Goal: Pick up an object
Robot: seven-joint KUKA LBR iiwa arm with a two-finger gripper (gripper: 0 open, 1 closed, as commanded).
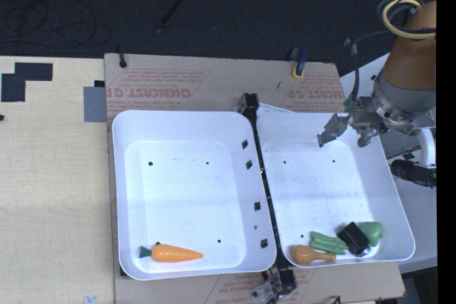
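Observation:
An orange carrot [177, 253] lies in the near left corner of the left bin [128, 146]. Along the near edge of the right bin [385, 174] lie a tan pear-shaped piece [312, 255], a green pod [327, 242], a black block [354, 238] and a light green piece [372, 230], bunched together. My gripper [347, 134] hangs over the far right part of the right bin, well behind those pieces. Its two grey fingers [330, 131] are spread apart with nothing between them.
A black divider [258, 181] with clips runs between the two bins. Both bins rest on a cardboard sheet [214, 85]. A blue and yellow clamp [299, 63] holds the sheet's far edge. Cables hang by the arm at the right.

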